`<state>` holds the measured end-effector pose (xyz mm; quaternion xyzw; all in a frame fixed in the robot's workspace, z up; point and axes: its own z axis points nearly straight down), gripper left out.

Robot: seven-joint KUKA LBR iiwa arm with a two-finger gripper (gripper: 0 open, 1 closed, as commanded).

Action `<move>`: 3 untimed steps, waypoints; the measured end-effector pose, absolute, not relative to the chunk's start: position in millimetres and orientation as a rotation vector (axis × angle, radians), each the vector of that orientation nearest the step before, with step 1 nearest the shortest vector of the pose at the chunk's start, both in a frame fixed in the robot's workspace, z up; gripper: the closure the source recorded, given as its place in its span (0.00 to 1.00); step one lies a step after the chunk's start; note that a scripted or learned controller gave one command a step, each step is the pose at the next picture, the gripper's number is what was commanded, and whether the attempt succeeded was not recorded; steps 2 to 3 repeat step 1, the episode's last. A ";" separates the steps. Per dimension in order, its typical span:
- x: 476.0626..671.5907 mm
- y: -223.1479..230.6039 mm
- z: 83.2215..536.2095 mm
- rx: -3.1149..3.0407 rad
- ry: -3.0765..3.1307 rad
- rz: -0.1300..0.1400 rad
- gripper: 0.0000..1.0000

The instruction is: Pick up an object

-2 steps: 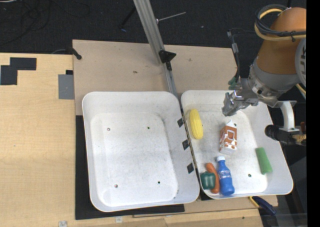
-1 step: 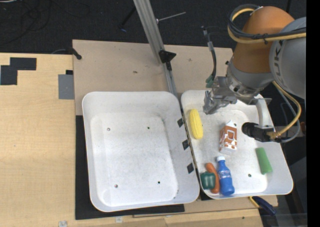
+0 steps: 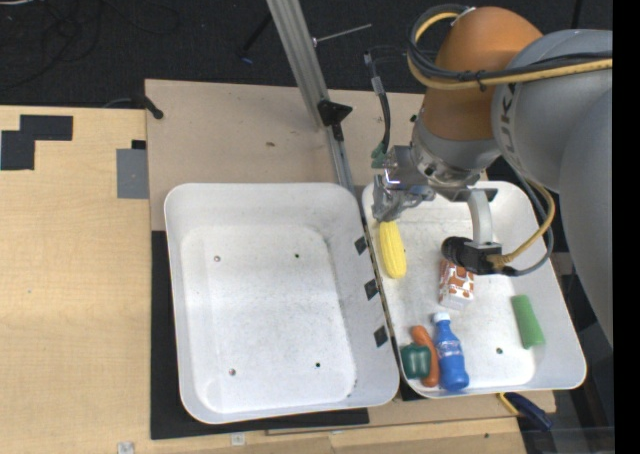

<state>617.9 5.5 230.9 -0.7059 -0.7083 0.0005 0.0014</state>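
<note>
My gripper [image 3: 386, 204] hangs over the left side of the right bin [image 3: 560, 367], just above the top end of a yellow corn cob [image 3: 391, 249] that lies along the bin's left wall. Nothing shows between the fingers. In the same bin lie a red-and-white patterned carton [image 3: 457, 284], a blue bottle with a white cap [image 3: 450, 351], an orange carrot with a green piece [image 3: 422, 356] at the front left, and a green block [image 3: 527, 321] on the right.
The left bin [image 3: 200, 212] is bare white inside. A metal rail [image 3: 305, 72] slants up from between the bins toward the back. A black cable loops by the carton. The arm's grey and orange body covers the right bin's back.
</note>
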 end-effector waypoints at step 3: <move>629.8 52.0 221.0 -2.216 -2.223 0.001 1.00</move>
